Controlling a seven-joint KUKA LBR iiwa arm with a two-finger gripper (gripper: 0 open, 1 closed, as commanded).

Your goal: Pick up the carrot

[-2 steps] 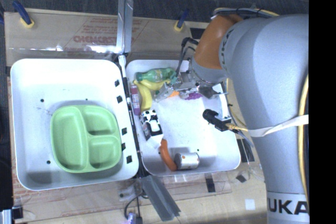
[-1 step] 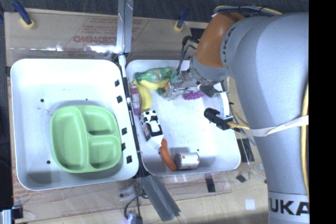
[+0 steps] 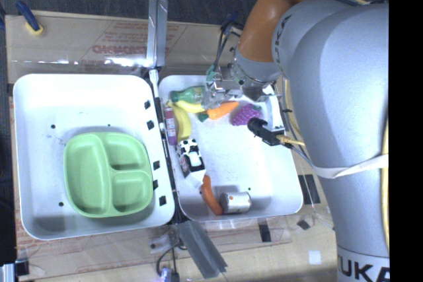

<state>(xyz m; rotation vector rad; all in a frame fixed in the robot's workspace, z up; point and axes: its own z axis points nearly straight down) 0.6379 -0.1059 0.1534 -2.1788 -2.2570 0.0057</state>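
carrot (image 3: 222,111) in right bin (image 3: 281,198), top end, between banana (image 3: 183,117) and grapes (image 3: 245,115). likely light, stiff, smooth plastic; best pinched mid-body across its width. gripper (image 3: 217,90) just above it; grip state impossible to tell.

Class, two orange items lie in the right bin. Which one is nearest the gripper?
The carrot at the bin's far end, right by the gripper; the other orange item lies at the near edge beside a can.

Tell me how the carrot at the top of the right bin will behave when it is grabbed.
The carrot looks like a smooth, tapered toy, so it is probably stiff and light. Its round, narrowing shape may let it slip or roll out of a pinch. It lies crowded between the banana and the purple grapes, right under the hand, so neighbours may get nudged.
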